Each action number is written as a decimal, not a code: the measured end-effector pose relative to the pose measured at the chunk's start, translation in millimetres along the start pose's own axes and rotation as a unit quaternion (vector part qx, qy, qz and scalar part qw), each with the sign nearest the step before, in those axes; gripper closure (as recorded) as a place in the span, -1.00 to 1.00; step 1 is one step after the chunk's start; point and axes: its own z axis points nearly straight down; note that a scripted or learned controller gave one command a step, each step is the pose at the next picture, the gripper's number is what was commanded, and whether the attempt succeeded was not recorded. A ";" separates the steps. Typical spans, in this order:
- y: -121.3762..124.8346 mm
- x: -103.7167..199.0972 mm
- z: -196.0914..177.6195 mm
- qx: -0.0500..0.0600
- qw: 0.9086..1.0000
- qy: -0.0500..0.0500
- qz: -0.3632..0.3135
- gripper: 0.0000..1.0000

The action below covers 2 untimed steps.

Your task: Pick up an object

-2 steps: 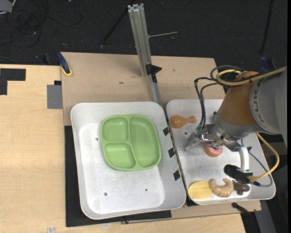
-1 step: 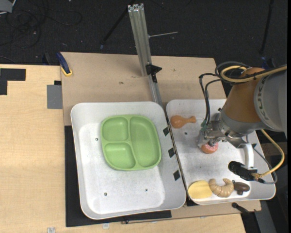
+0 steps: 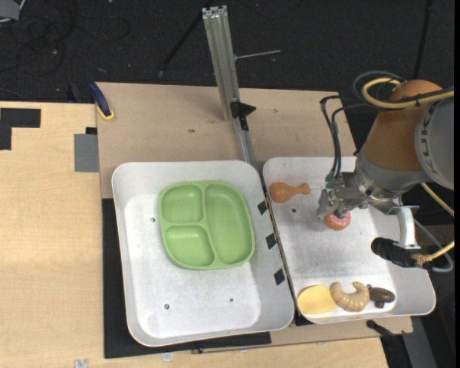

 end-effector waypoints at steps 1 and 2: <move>0.9 -0.8 -43.1 0.000 1.000 0.000 0.000 1.00; -14.8 46.6 -45.8 0.003 1.000 0.001 -0.002 1.00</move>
